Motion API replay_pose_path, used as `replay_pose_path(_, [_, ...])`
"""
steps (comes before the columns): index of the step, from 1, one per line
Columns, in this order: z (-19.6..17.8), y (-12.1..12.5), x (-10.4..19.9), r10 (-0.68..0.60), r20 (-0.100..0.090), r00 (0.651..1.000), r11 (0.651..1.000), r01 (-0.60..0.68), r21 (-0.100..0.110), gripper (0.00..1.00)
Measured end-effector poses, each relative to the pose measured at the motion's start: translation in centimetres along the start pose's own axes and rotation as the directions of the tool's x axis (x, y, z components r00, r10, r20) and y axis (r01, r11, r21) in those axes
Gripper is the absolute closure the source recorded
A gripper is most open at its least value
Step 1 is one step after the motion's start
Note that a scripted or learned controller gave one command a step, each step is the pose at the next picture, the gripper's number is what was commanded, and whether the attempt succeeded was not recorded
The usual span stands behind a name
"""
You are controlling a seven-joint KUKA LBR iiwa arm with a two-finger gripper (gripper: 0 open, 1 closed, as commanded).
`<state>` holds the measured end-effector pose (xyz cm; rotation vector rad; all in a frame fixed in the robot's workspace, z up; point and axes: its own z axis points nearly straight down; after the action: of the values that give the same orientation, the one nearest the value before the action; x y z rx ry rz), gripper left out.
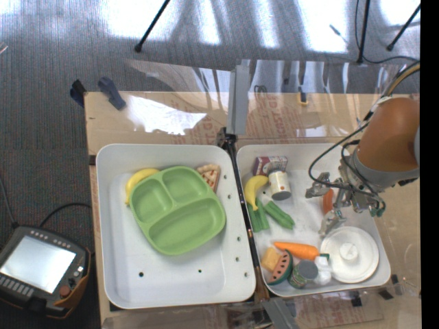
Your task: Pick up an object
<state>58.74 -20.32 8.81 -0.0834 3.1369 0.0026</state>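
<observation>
My gripper [336,204] hangs low over the right bin [381,252], just above the white plate [350,253]. A small orange-red item [328,199] sits right against the gripper's left side; whether it is held I cannot tell. To the left in the same bin lie a small banana [255,189], a white can [279,184], green bean pods [277,213] and a purple box [264,164]. A carrot [296,250], a cheese wedge [271,259], a watermelon slice [281,270] and a dark-lidded tin [302,273] lie along the front.
The left bin [116,252] holds a green divided plate [177,210], with a yellow banana [137,181] tucked under its left rim and a waffle-like wedge [209,177] at its right. A handheld pendant [41,266] lies on the floor at the left. Cables loop beside the arm's wrist [387,142].
</observation>
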Motion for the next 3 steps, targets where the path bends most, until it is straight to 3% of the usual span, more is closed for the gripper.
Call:
replay_pose_path(1, [0.0, -0.7, -3.5, -0.128, 0.001, 0.992, 0.992, 0.128, 0.001, 0.00])
replay_pose_path(2, [0.0, -0.5, 2.6, -0.162, -0.002, 0.987, 0.987, 0.162, -0.001, 0.00])
replay_pose_path(3, [-1.0, -0.3, 2.4, -0.164, 0.001, 0.986, 0.986, 0.164, -0.002, 1.00])
